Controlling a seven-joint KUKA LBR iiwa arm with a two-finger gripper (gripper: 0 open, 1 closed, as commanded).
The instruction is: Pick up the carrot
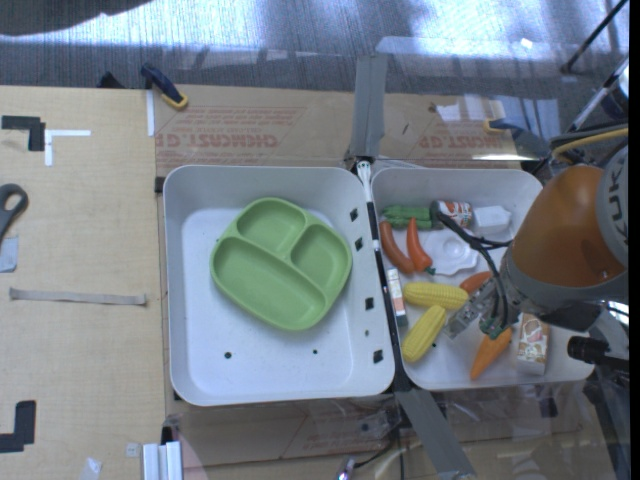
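Gripper [478, 316] is down in the right bin [520, 180], low in its near half, hanging off the grey arm [565, 238] with the orange band. Can't tell jaw state: the fingertips blur into clutter and the wrist covers most of them. Nothing visibly between the fingers, so I won't call it a grasp.

Carrot [488, 354] lies tilted at the near edge of the right bin, directly below the gripper tip, touching or nearly so; can't tell which. Just right of it sits a small white packet with red print [531, 342], text too small to read.

Left of the gripper are two corn cobs [430, 313], one flat, one angled below it. Further back: two orange-red peppers [403, 248], a green vegetable [410, 215], a small can with a red label [455, 211], unreadable, and a white box [492, 218].

Left bin [180, 298] holds a green divided plate [282, 263], with bare floor all round it.

Cardboard [250, 133] behind the bins has red mirrored lettering, not legible from here. Blue-and-yellow clamp [163, 83] sits on its far left corner.

Right bin is crowded: the carrot is boxed in by the front wall, the packet and the corn. Open room mainly in its far right corner.
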